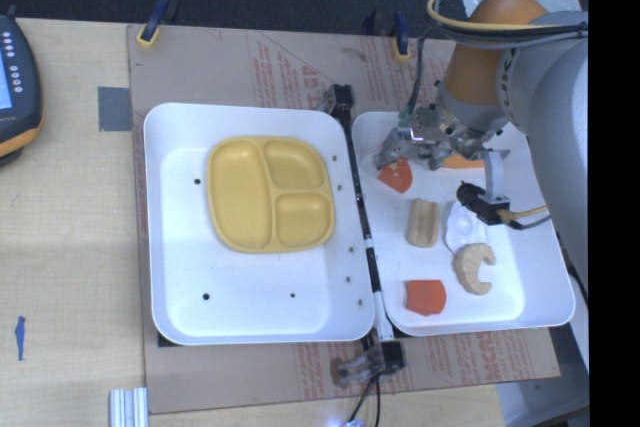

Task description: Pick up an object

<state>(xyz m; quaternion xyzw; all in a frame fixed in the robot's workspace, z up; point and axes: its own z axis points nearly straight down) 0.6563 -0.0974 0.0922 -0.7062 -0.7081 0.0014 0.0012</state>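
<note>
Two bins | jaws point(420, 147) over right bin point(540, 310) | aperture unclear (cannot tell) | beside orange piece point(396, 177)

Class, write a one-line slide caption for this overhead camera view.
Gripper hovers above an orange piece in the right bin; yellow tray in left bin.

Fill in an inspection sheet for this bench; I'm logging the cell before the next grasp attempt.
Surface: cardboard sheet on a wooden bench, two white bins side by side.
Job's things: right bin holds an orange-red piece, red block, tan cylinder, croissant-shaped piece.
Clutter: yellow divided tray in the left bin.
Grippers: end effector low over the right bin's far end.
Cables: yellow-black loop on the arm.
Surroundings: handheld pendant at left; blue clamps.
</note>
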